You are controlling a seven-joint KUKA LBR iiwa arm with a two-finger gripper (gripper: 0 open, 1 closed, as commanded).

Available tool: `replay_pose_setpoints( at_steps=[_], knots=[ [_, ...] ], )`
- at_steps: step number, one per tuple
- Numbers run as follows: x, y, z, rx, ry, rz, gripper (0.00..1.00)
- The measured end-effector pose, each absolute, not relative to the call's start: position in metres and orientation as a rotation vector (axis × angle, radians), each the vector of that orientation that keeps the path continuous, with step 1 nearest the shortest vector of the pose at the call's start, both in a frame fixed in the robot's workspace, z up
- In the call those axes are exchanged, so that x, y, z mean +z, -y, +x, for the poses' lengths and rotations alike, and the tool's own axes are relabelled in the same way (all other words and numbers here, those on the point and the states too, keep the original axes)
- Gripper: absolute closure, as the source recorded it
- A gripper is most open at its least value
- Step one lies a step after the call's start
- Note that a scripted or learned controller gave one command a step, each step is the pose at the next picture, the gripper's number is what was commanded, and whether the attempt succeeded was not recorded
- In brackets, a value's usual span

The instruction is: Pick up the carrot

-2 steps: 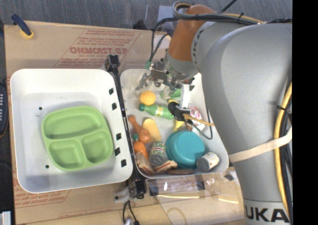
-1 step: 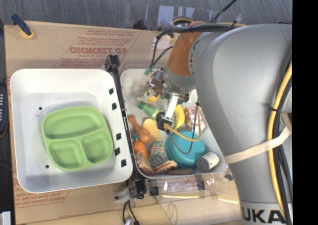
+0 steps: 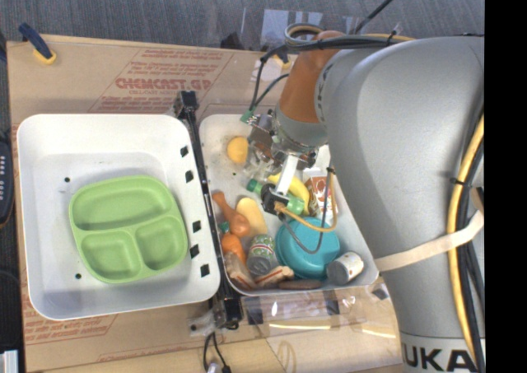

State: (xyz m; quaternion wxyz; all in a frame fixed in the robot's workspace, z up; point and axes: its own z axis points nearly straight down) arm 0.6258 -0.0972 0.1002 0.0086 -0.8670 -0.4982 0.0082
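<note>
claw [image 3: 276, 167] sits low among right-bin [image 3: 216, 128] clutter above the carrot [image 3: 221, 206]; finger state unclear.

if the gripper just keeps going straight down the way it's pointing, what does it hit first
Most likely the banana right beneath the gripper, in the right bin. The carrot lies off to the camera's left of that line. Depth is hard to judge from this slanted view.
</note>
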Motion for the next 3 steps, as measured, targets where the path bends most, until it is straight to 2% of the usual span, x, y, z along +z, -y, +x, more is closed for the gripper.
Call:
replay_pose_setpoints(
  at_steps=[1,2,3],
  knots=[
    [0.193,0.003,0.533,0.009,1.170,-2.906,1.00],
    [0.236,-0.061,0.548,0.021,0.794,-3.036,1.00],
    [0.244,-0.109,0.514,0.020,0.483,-3.102,1.00]
  ],
)
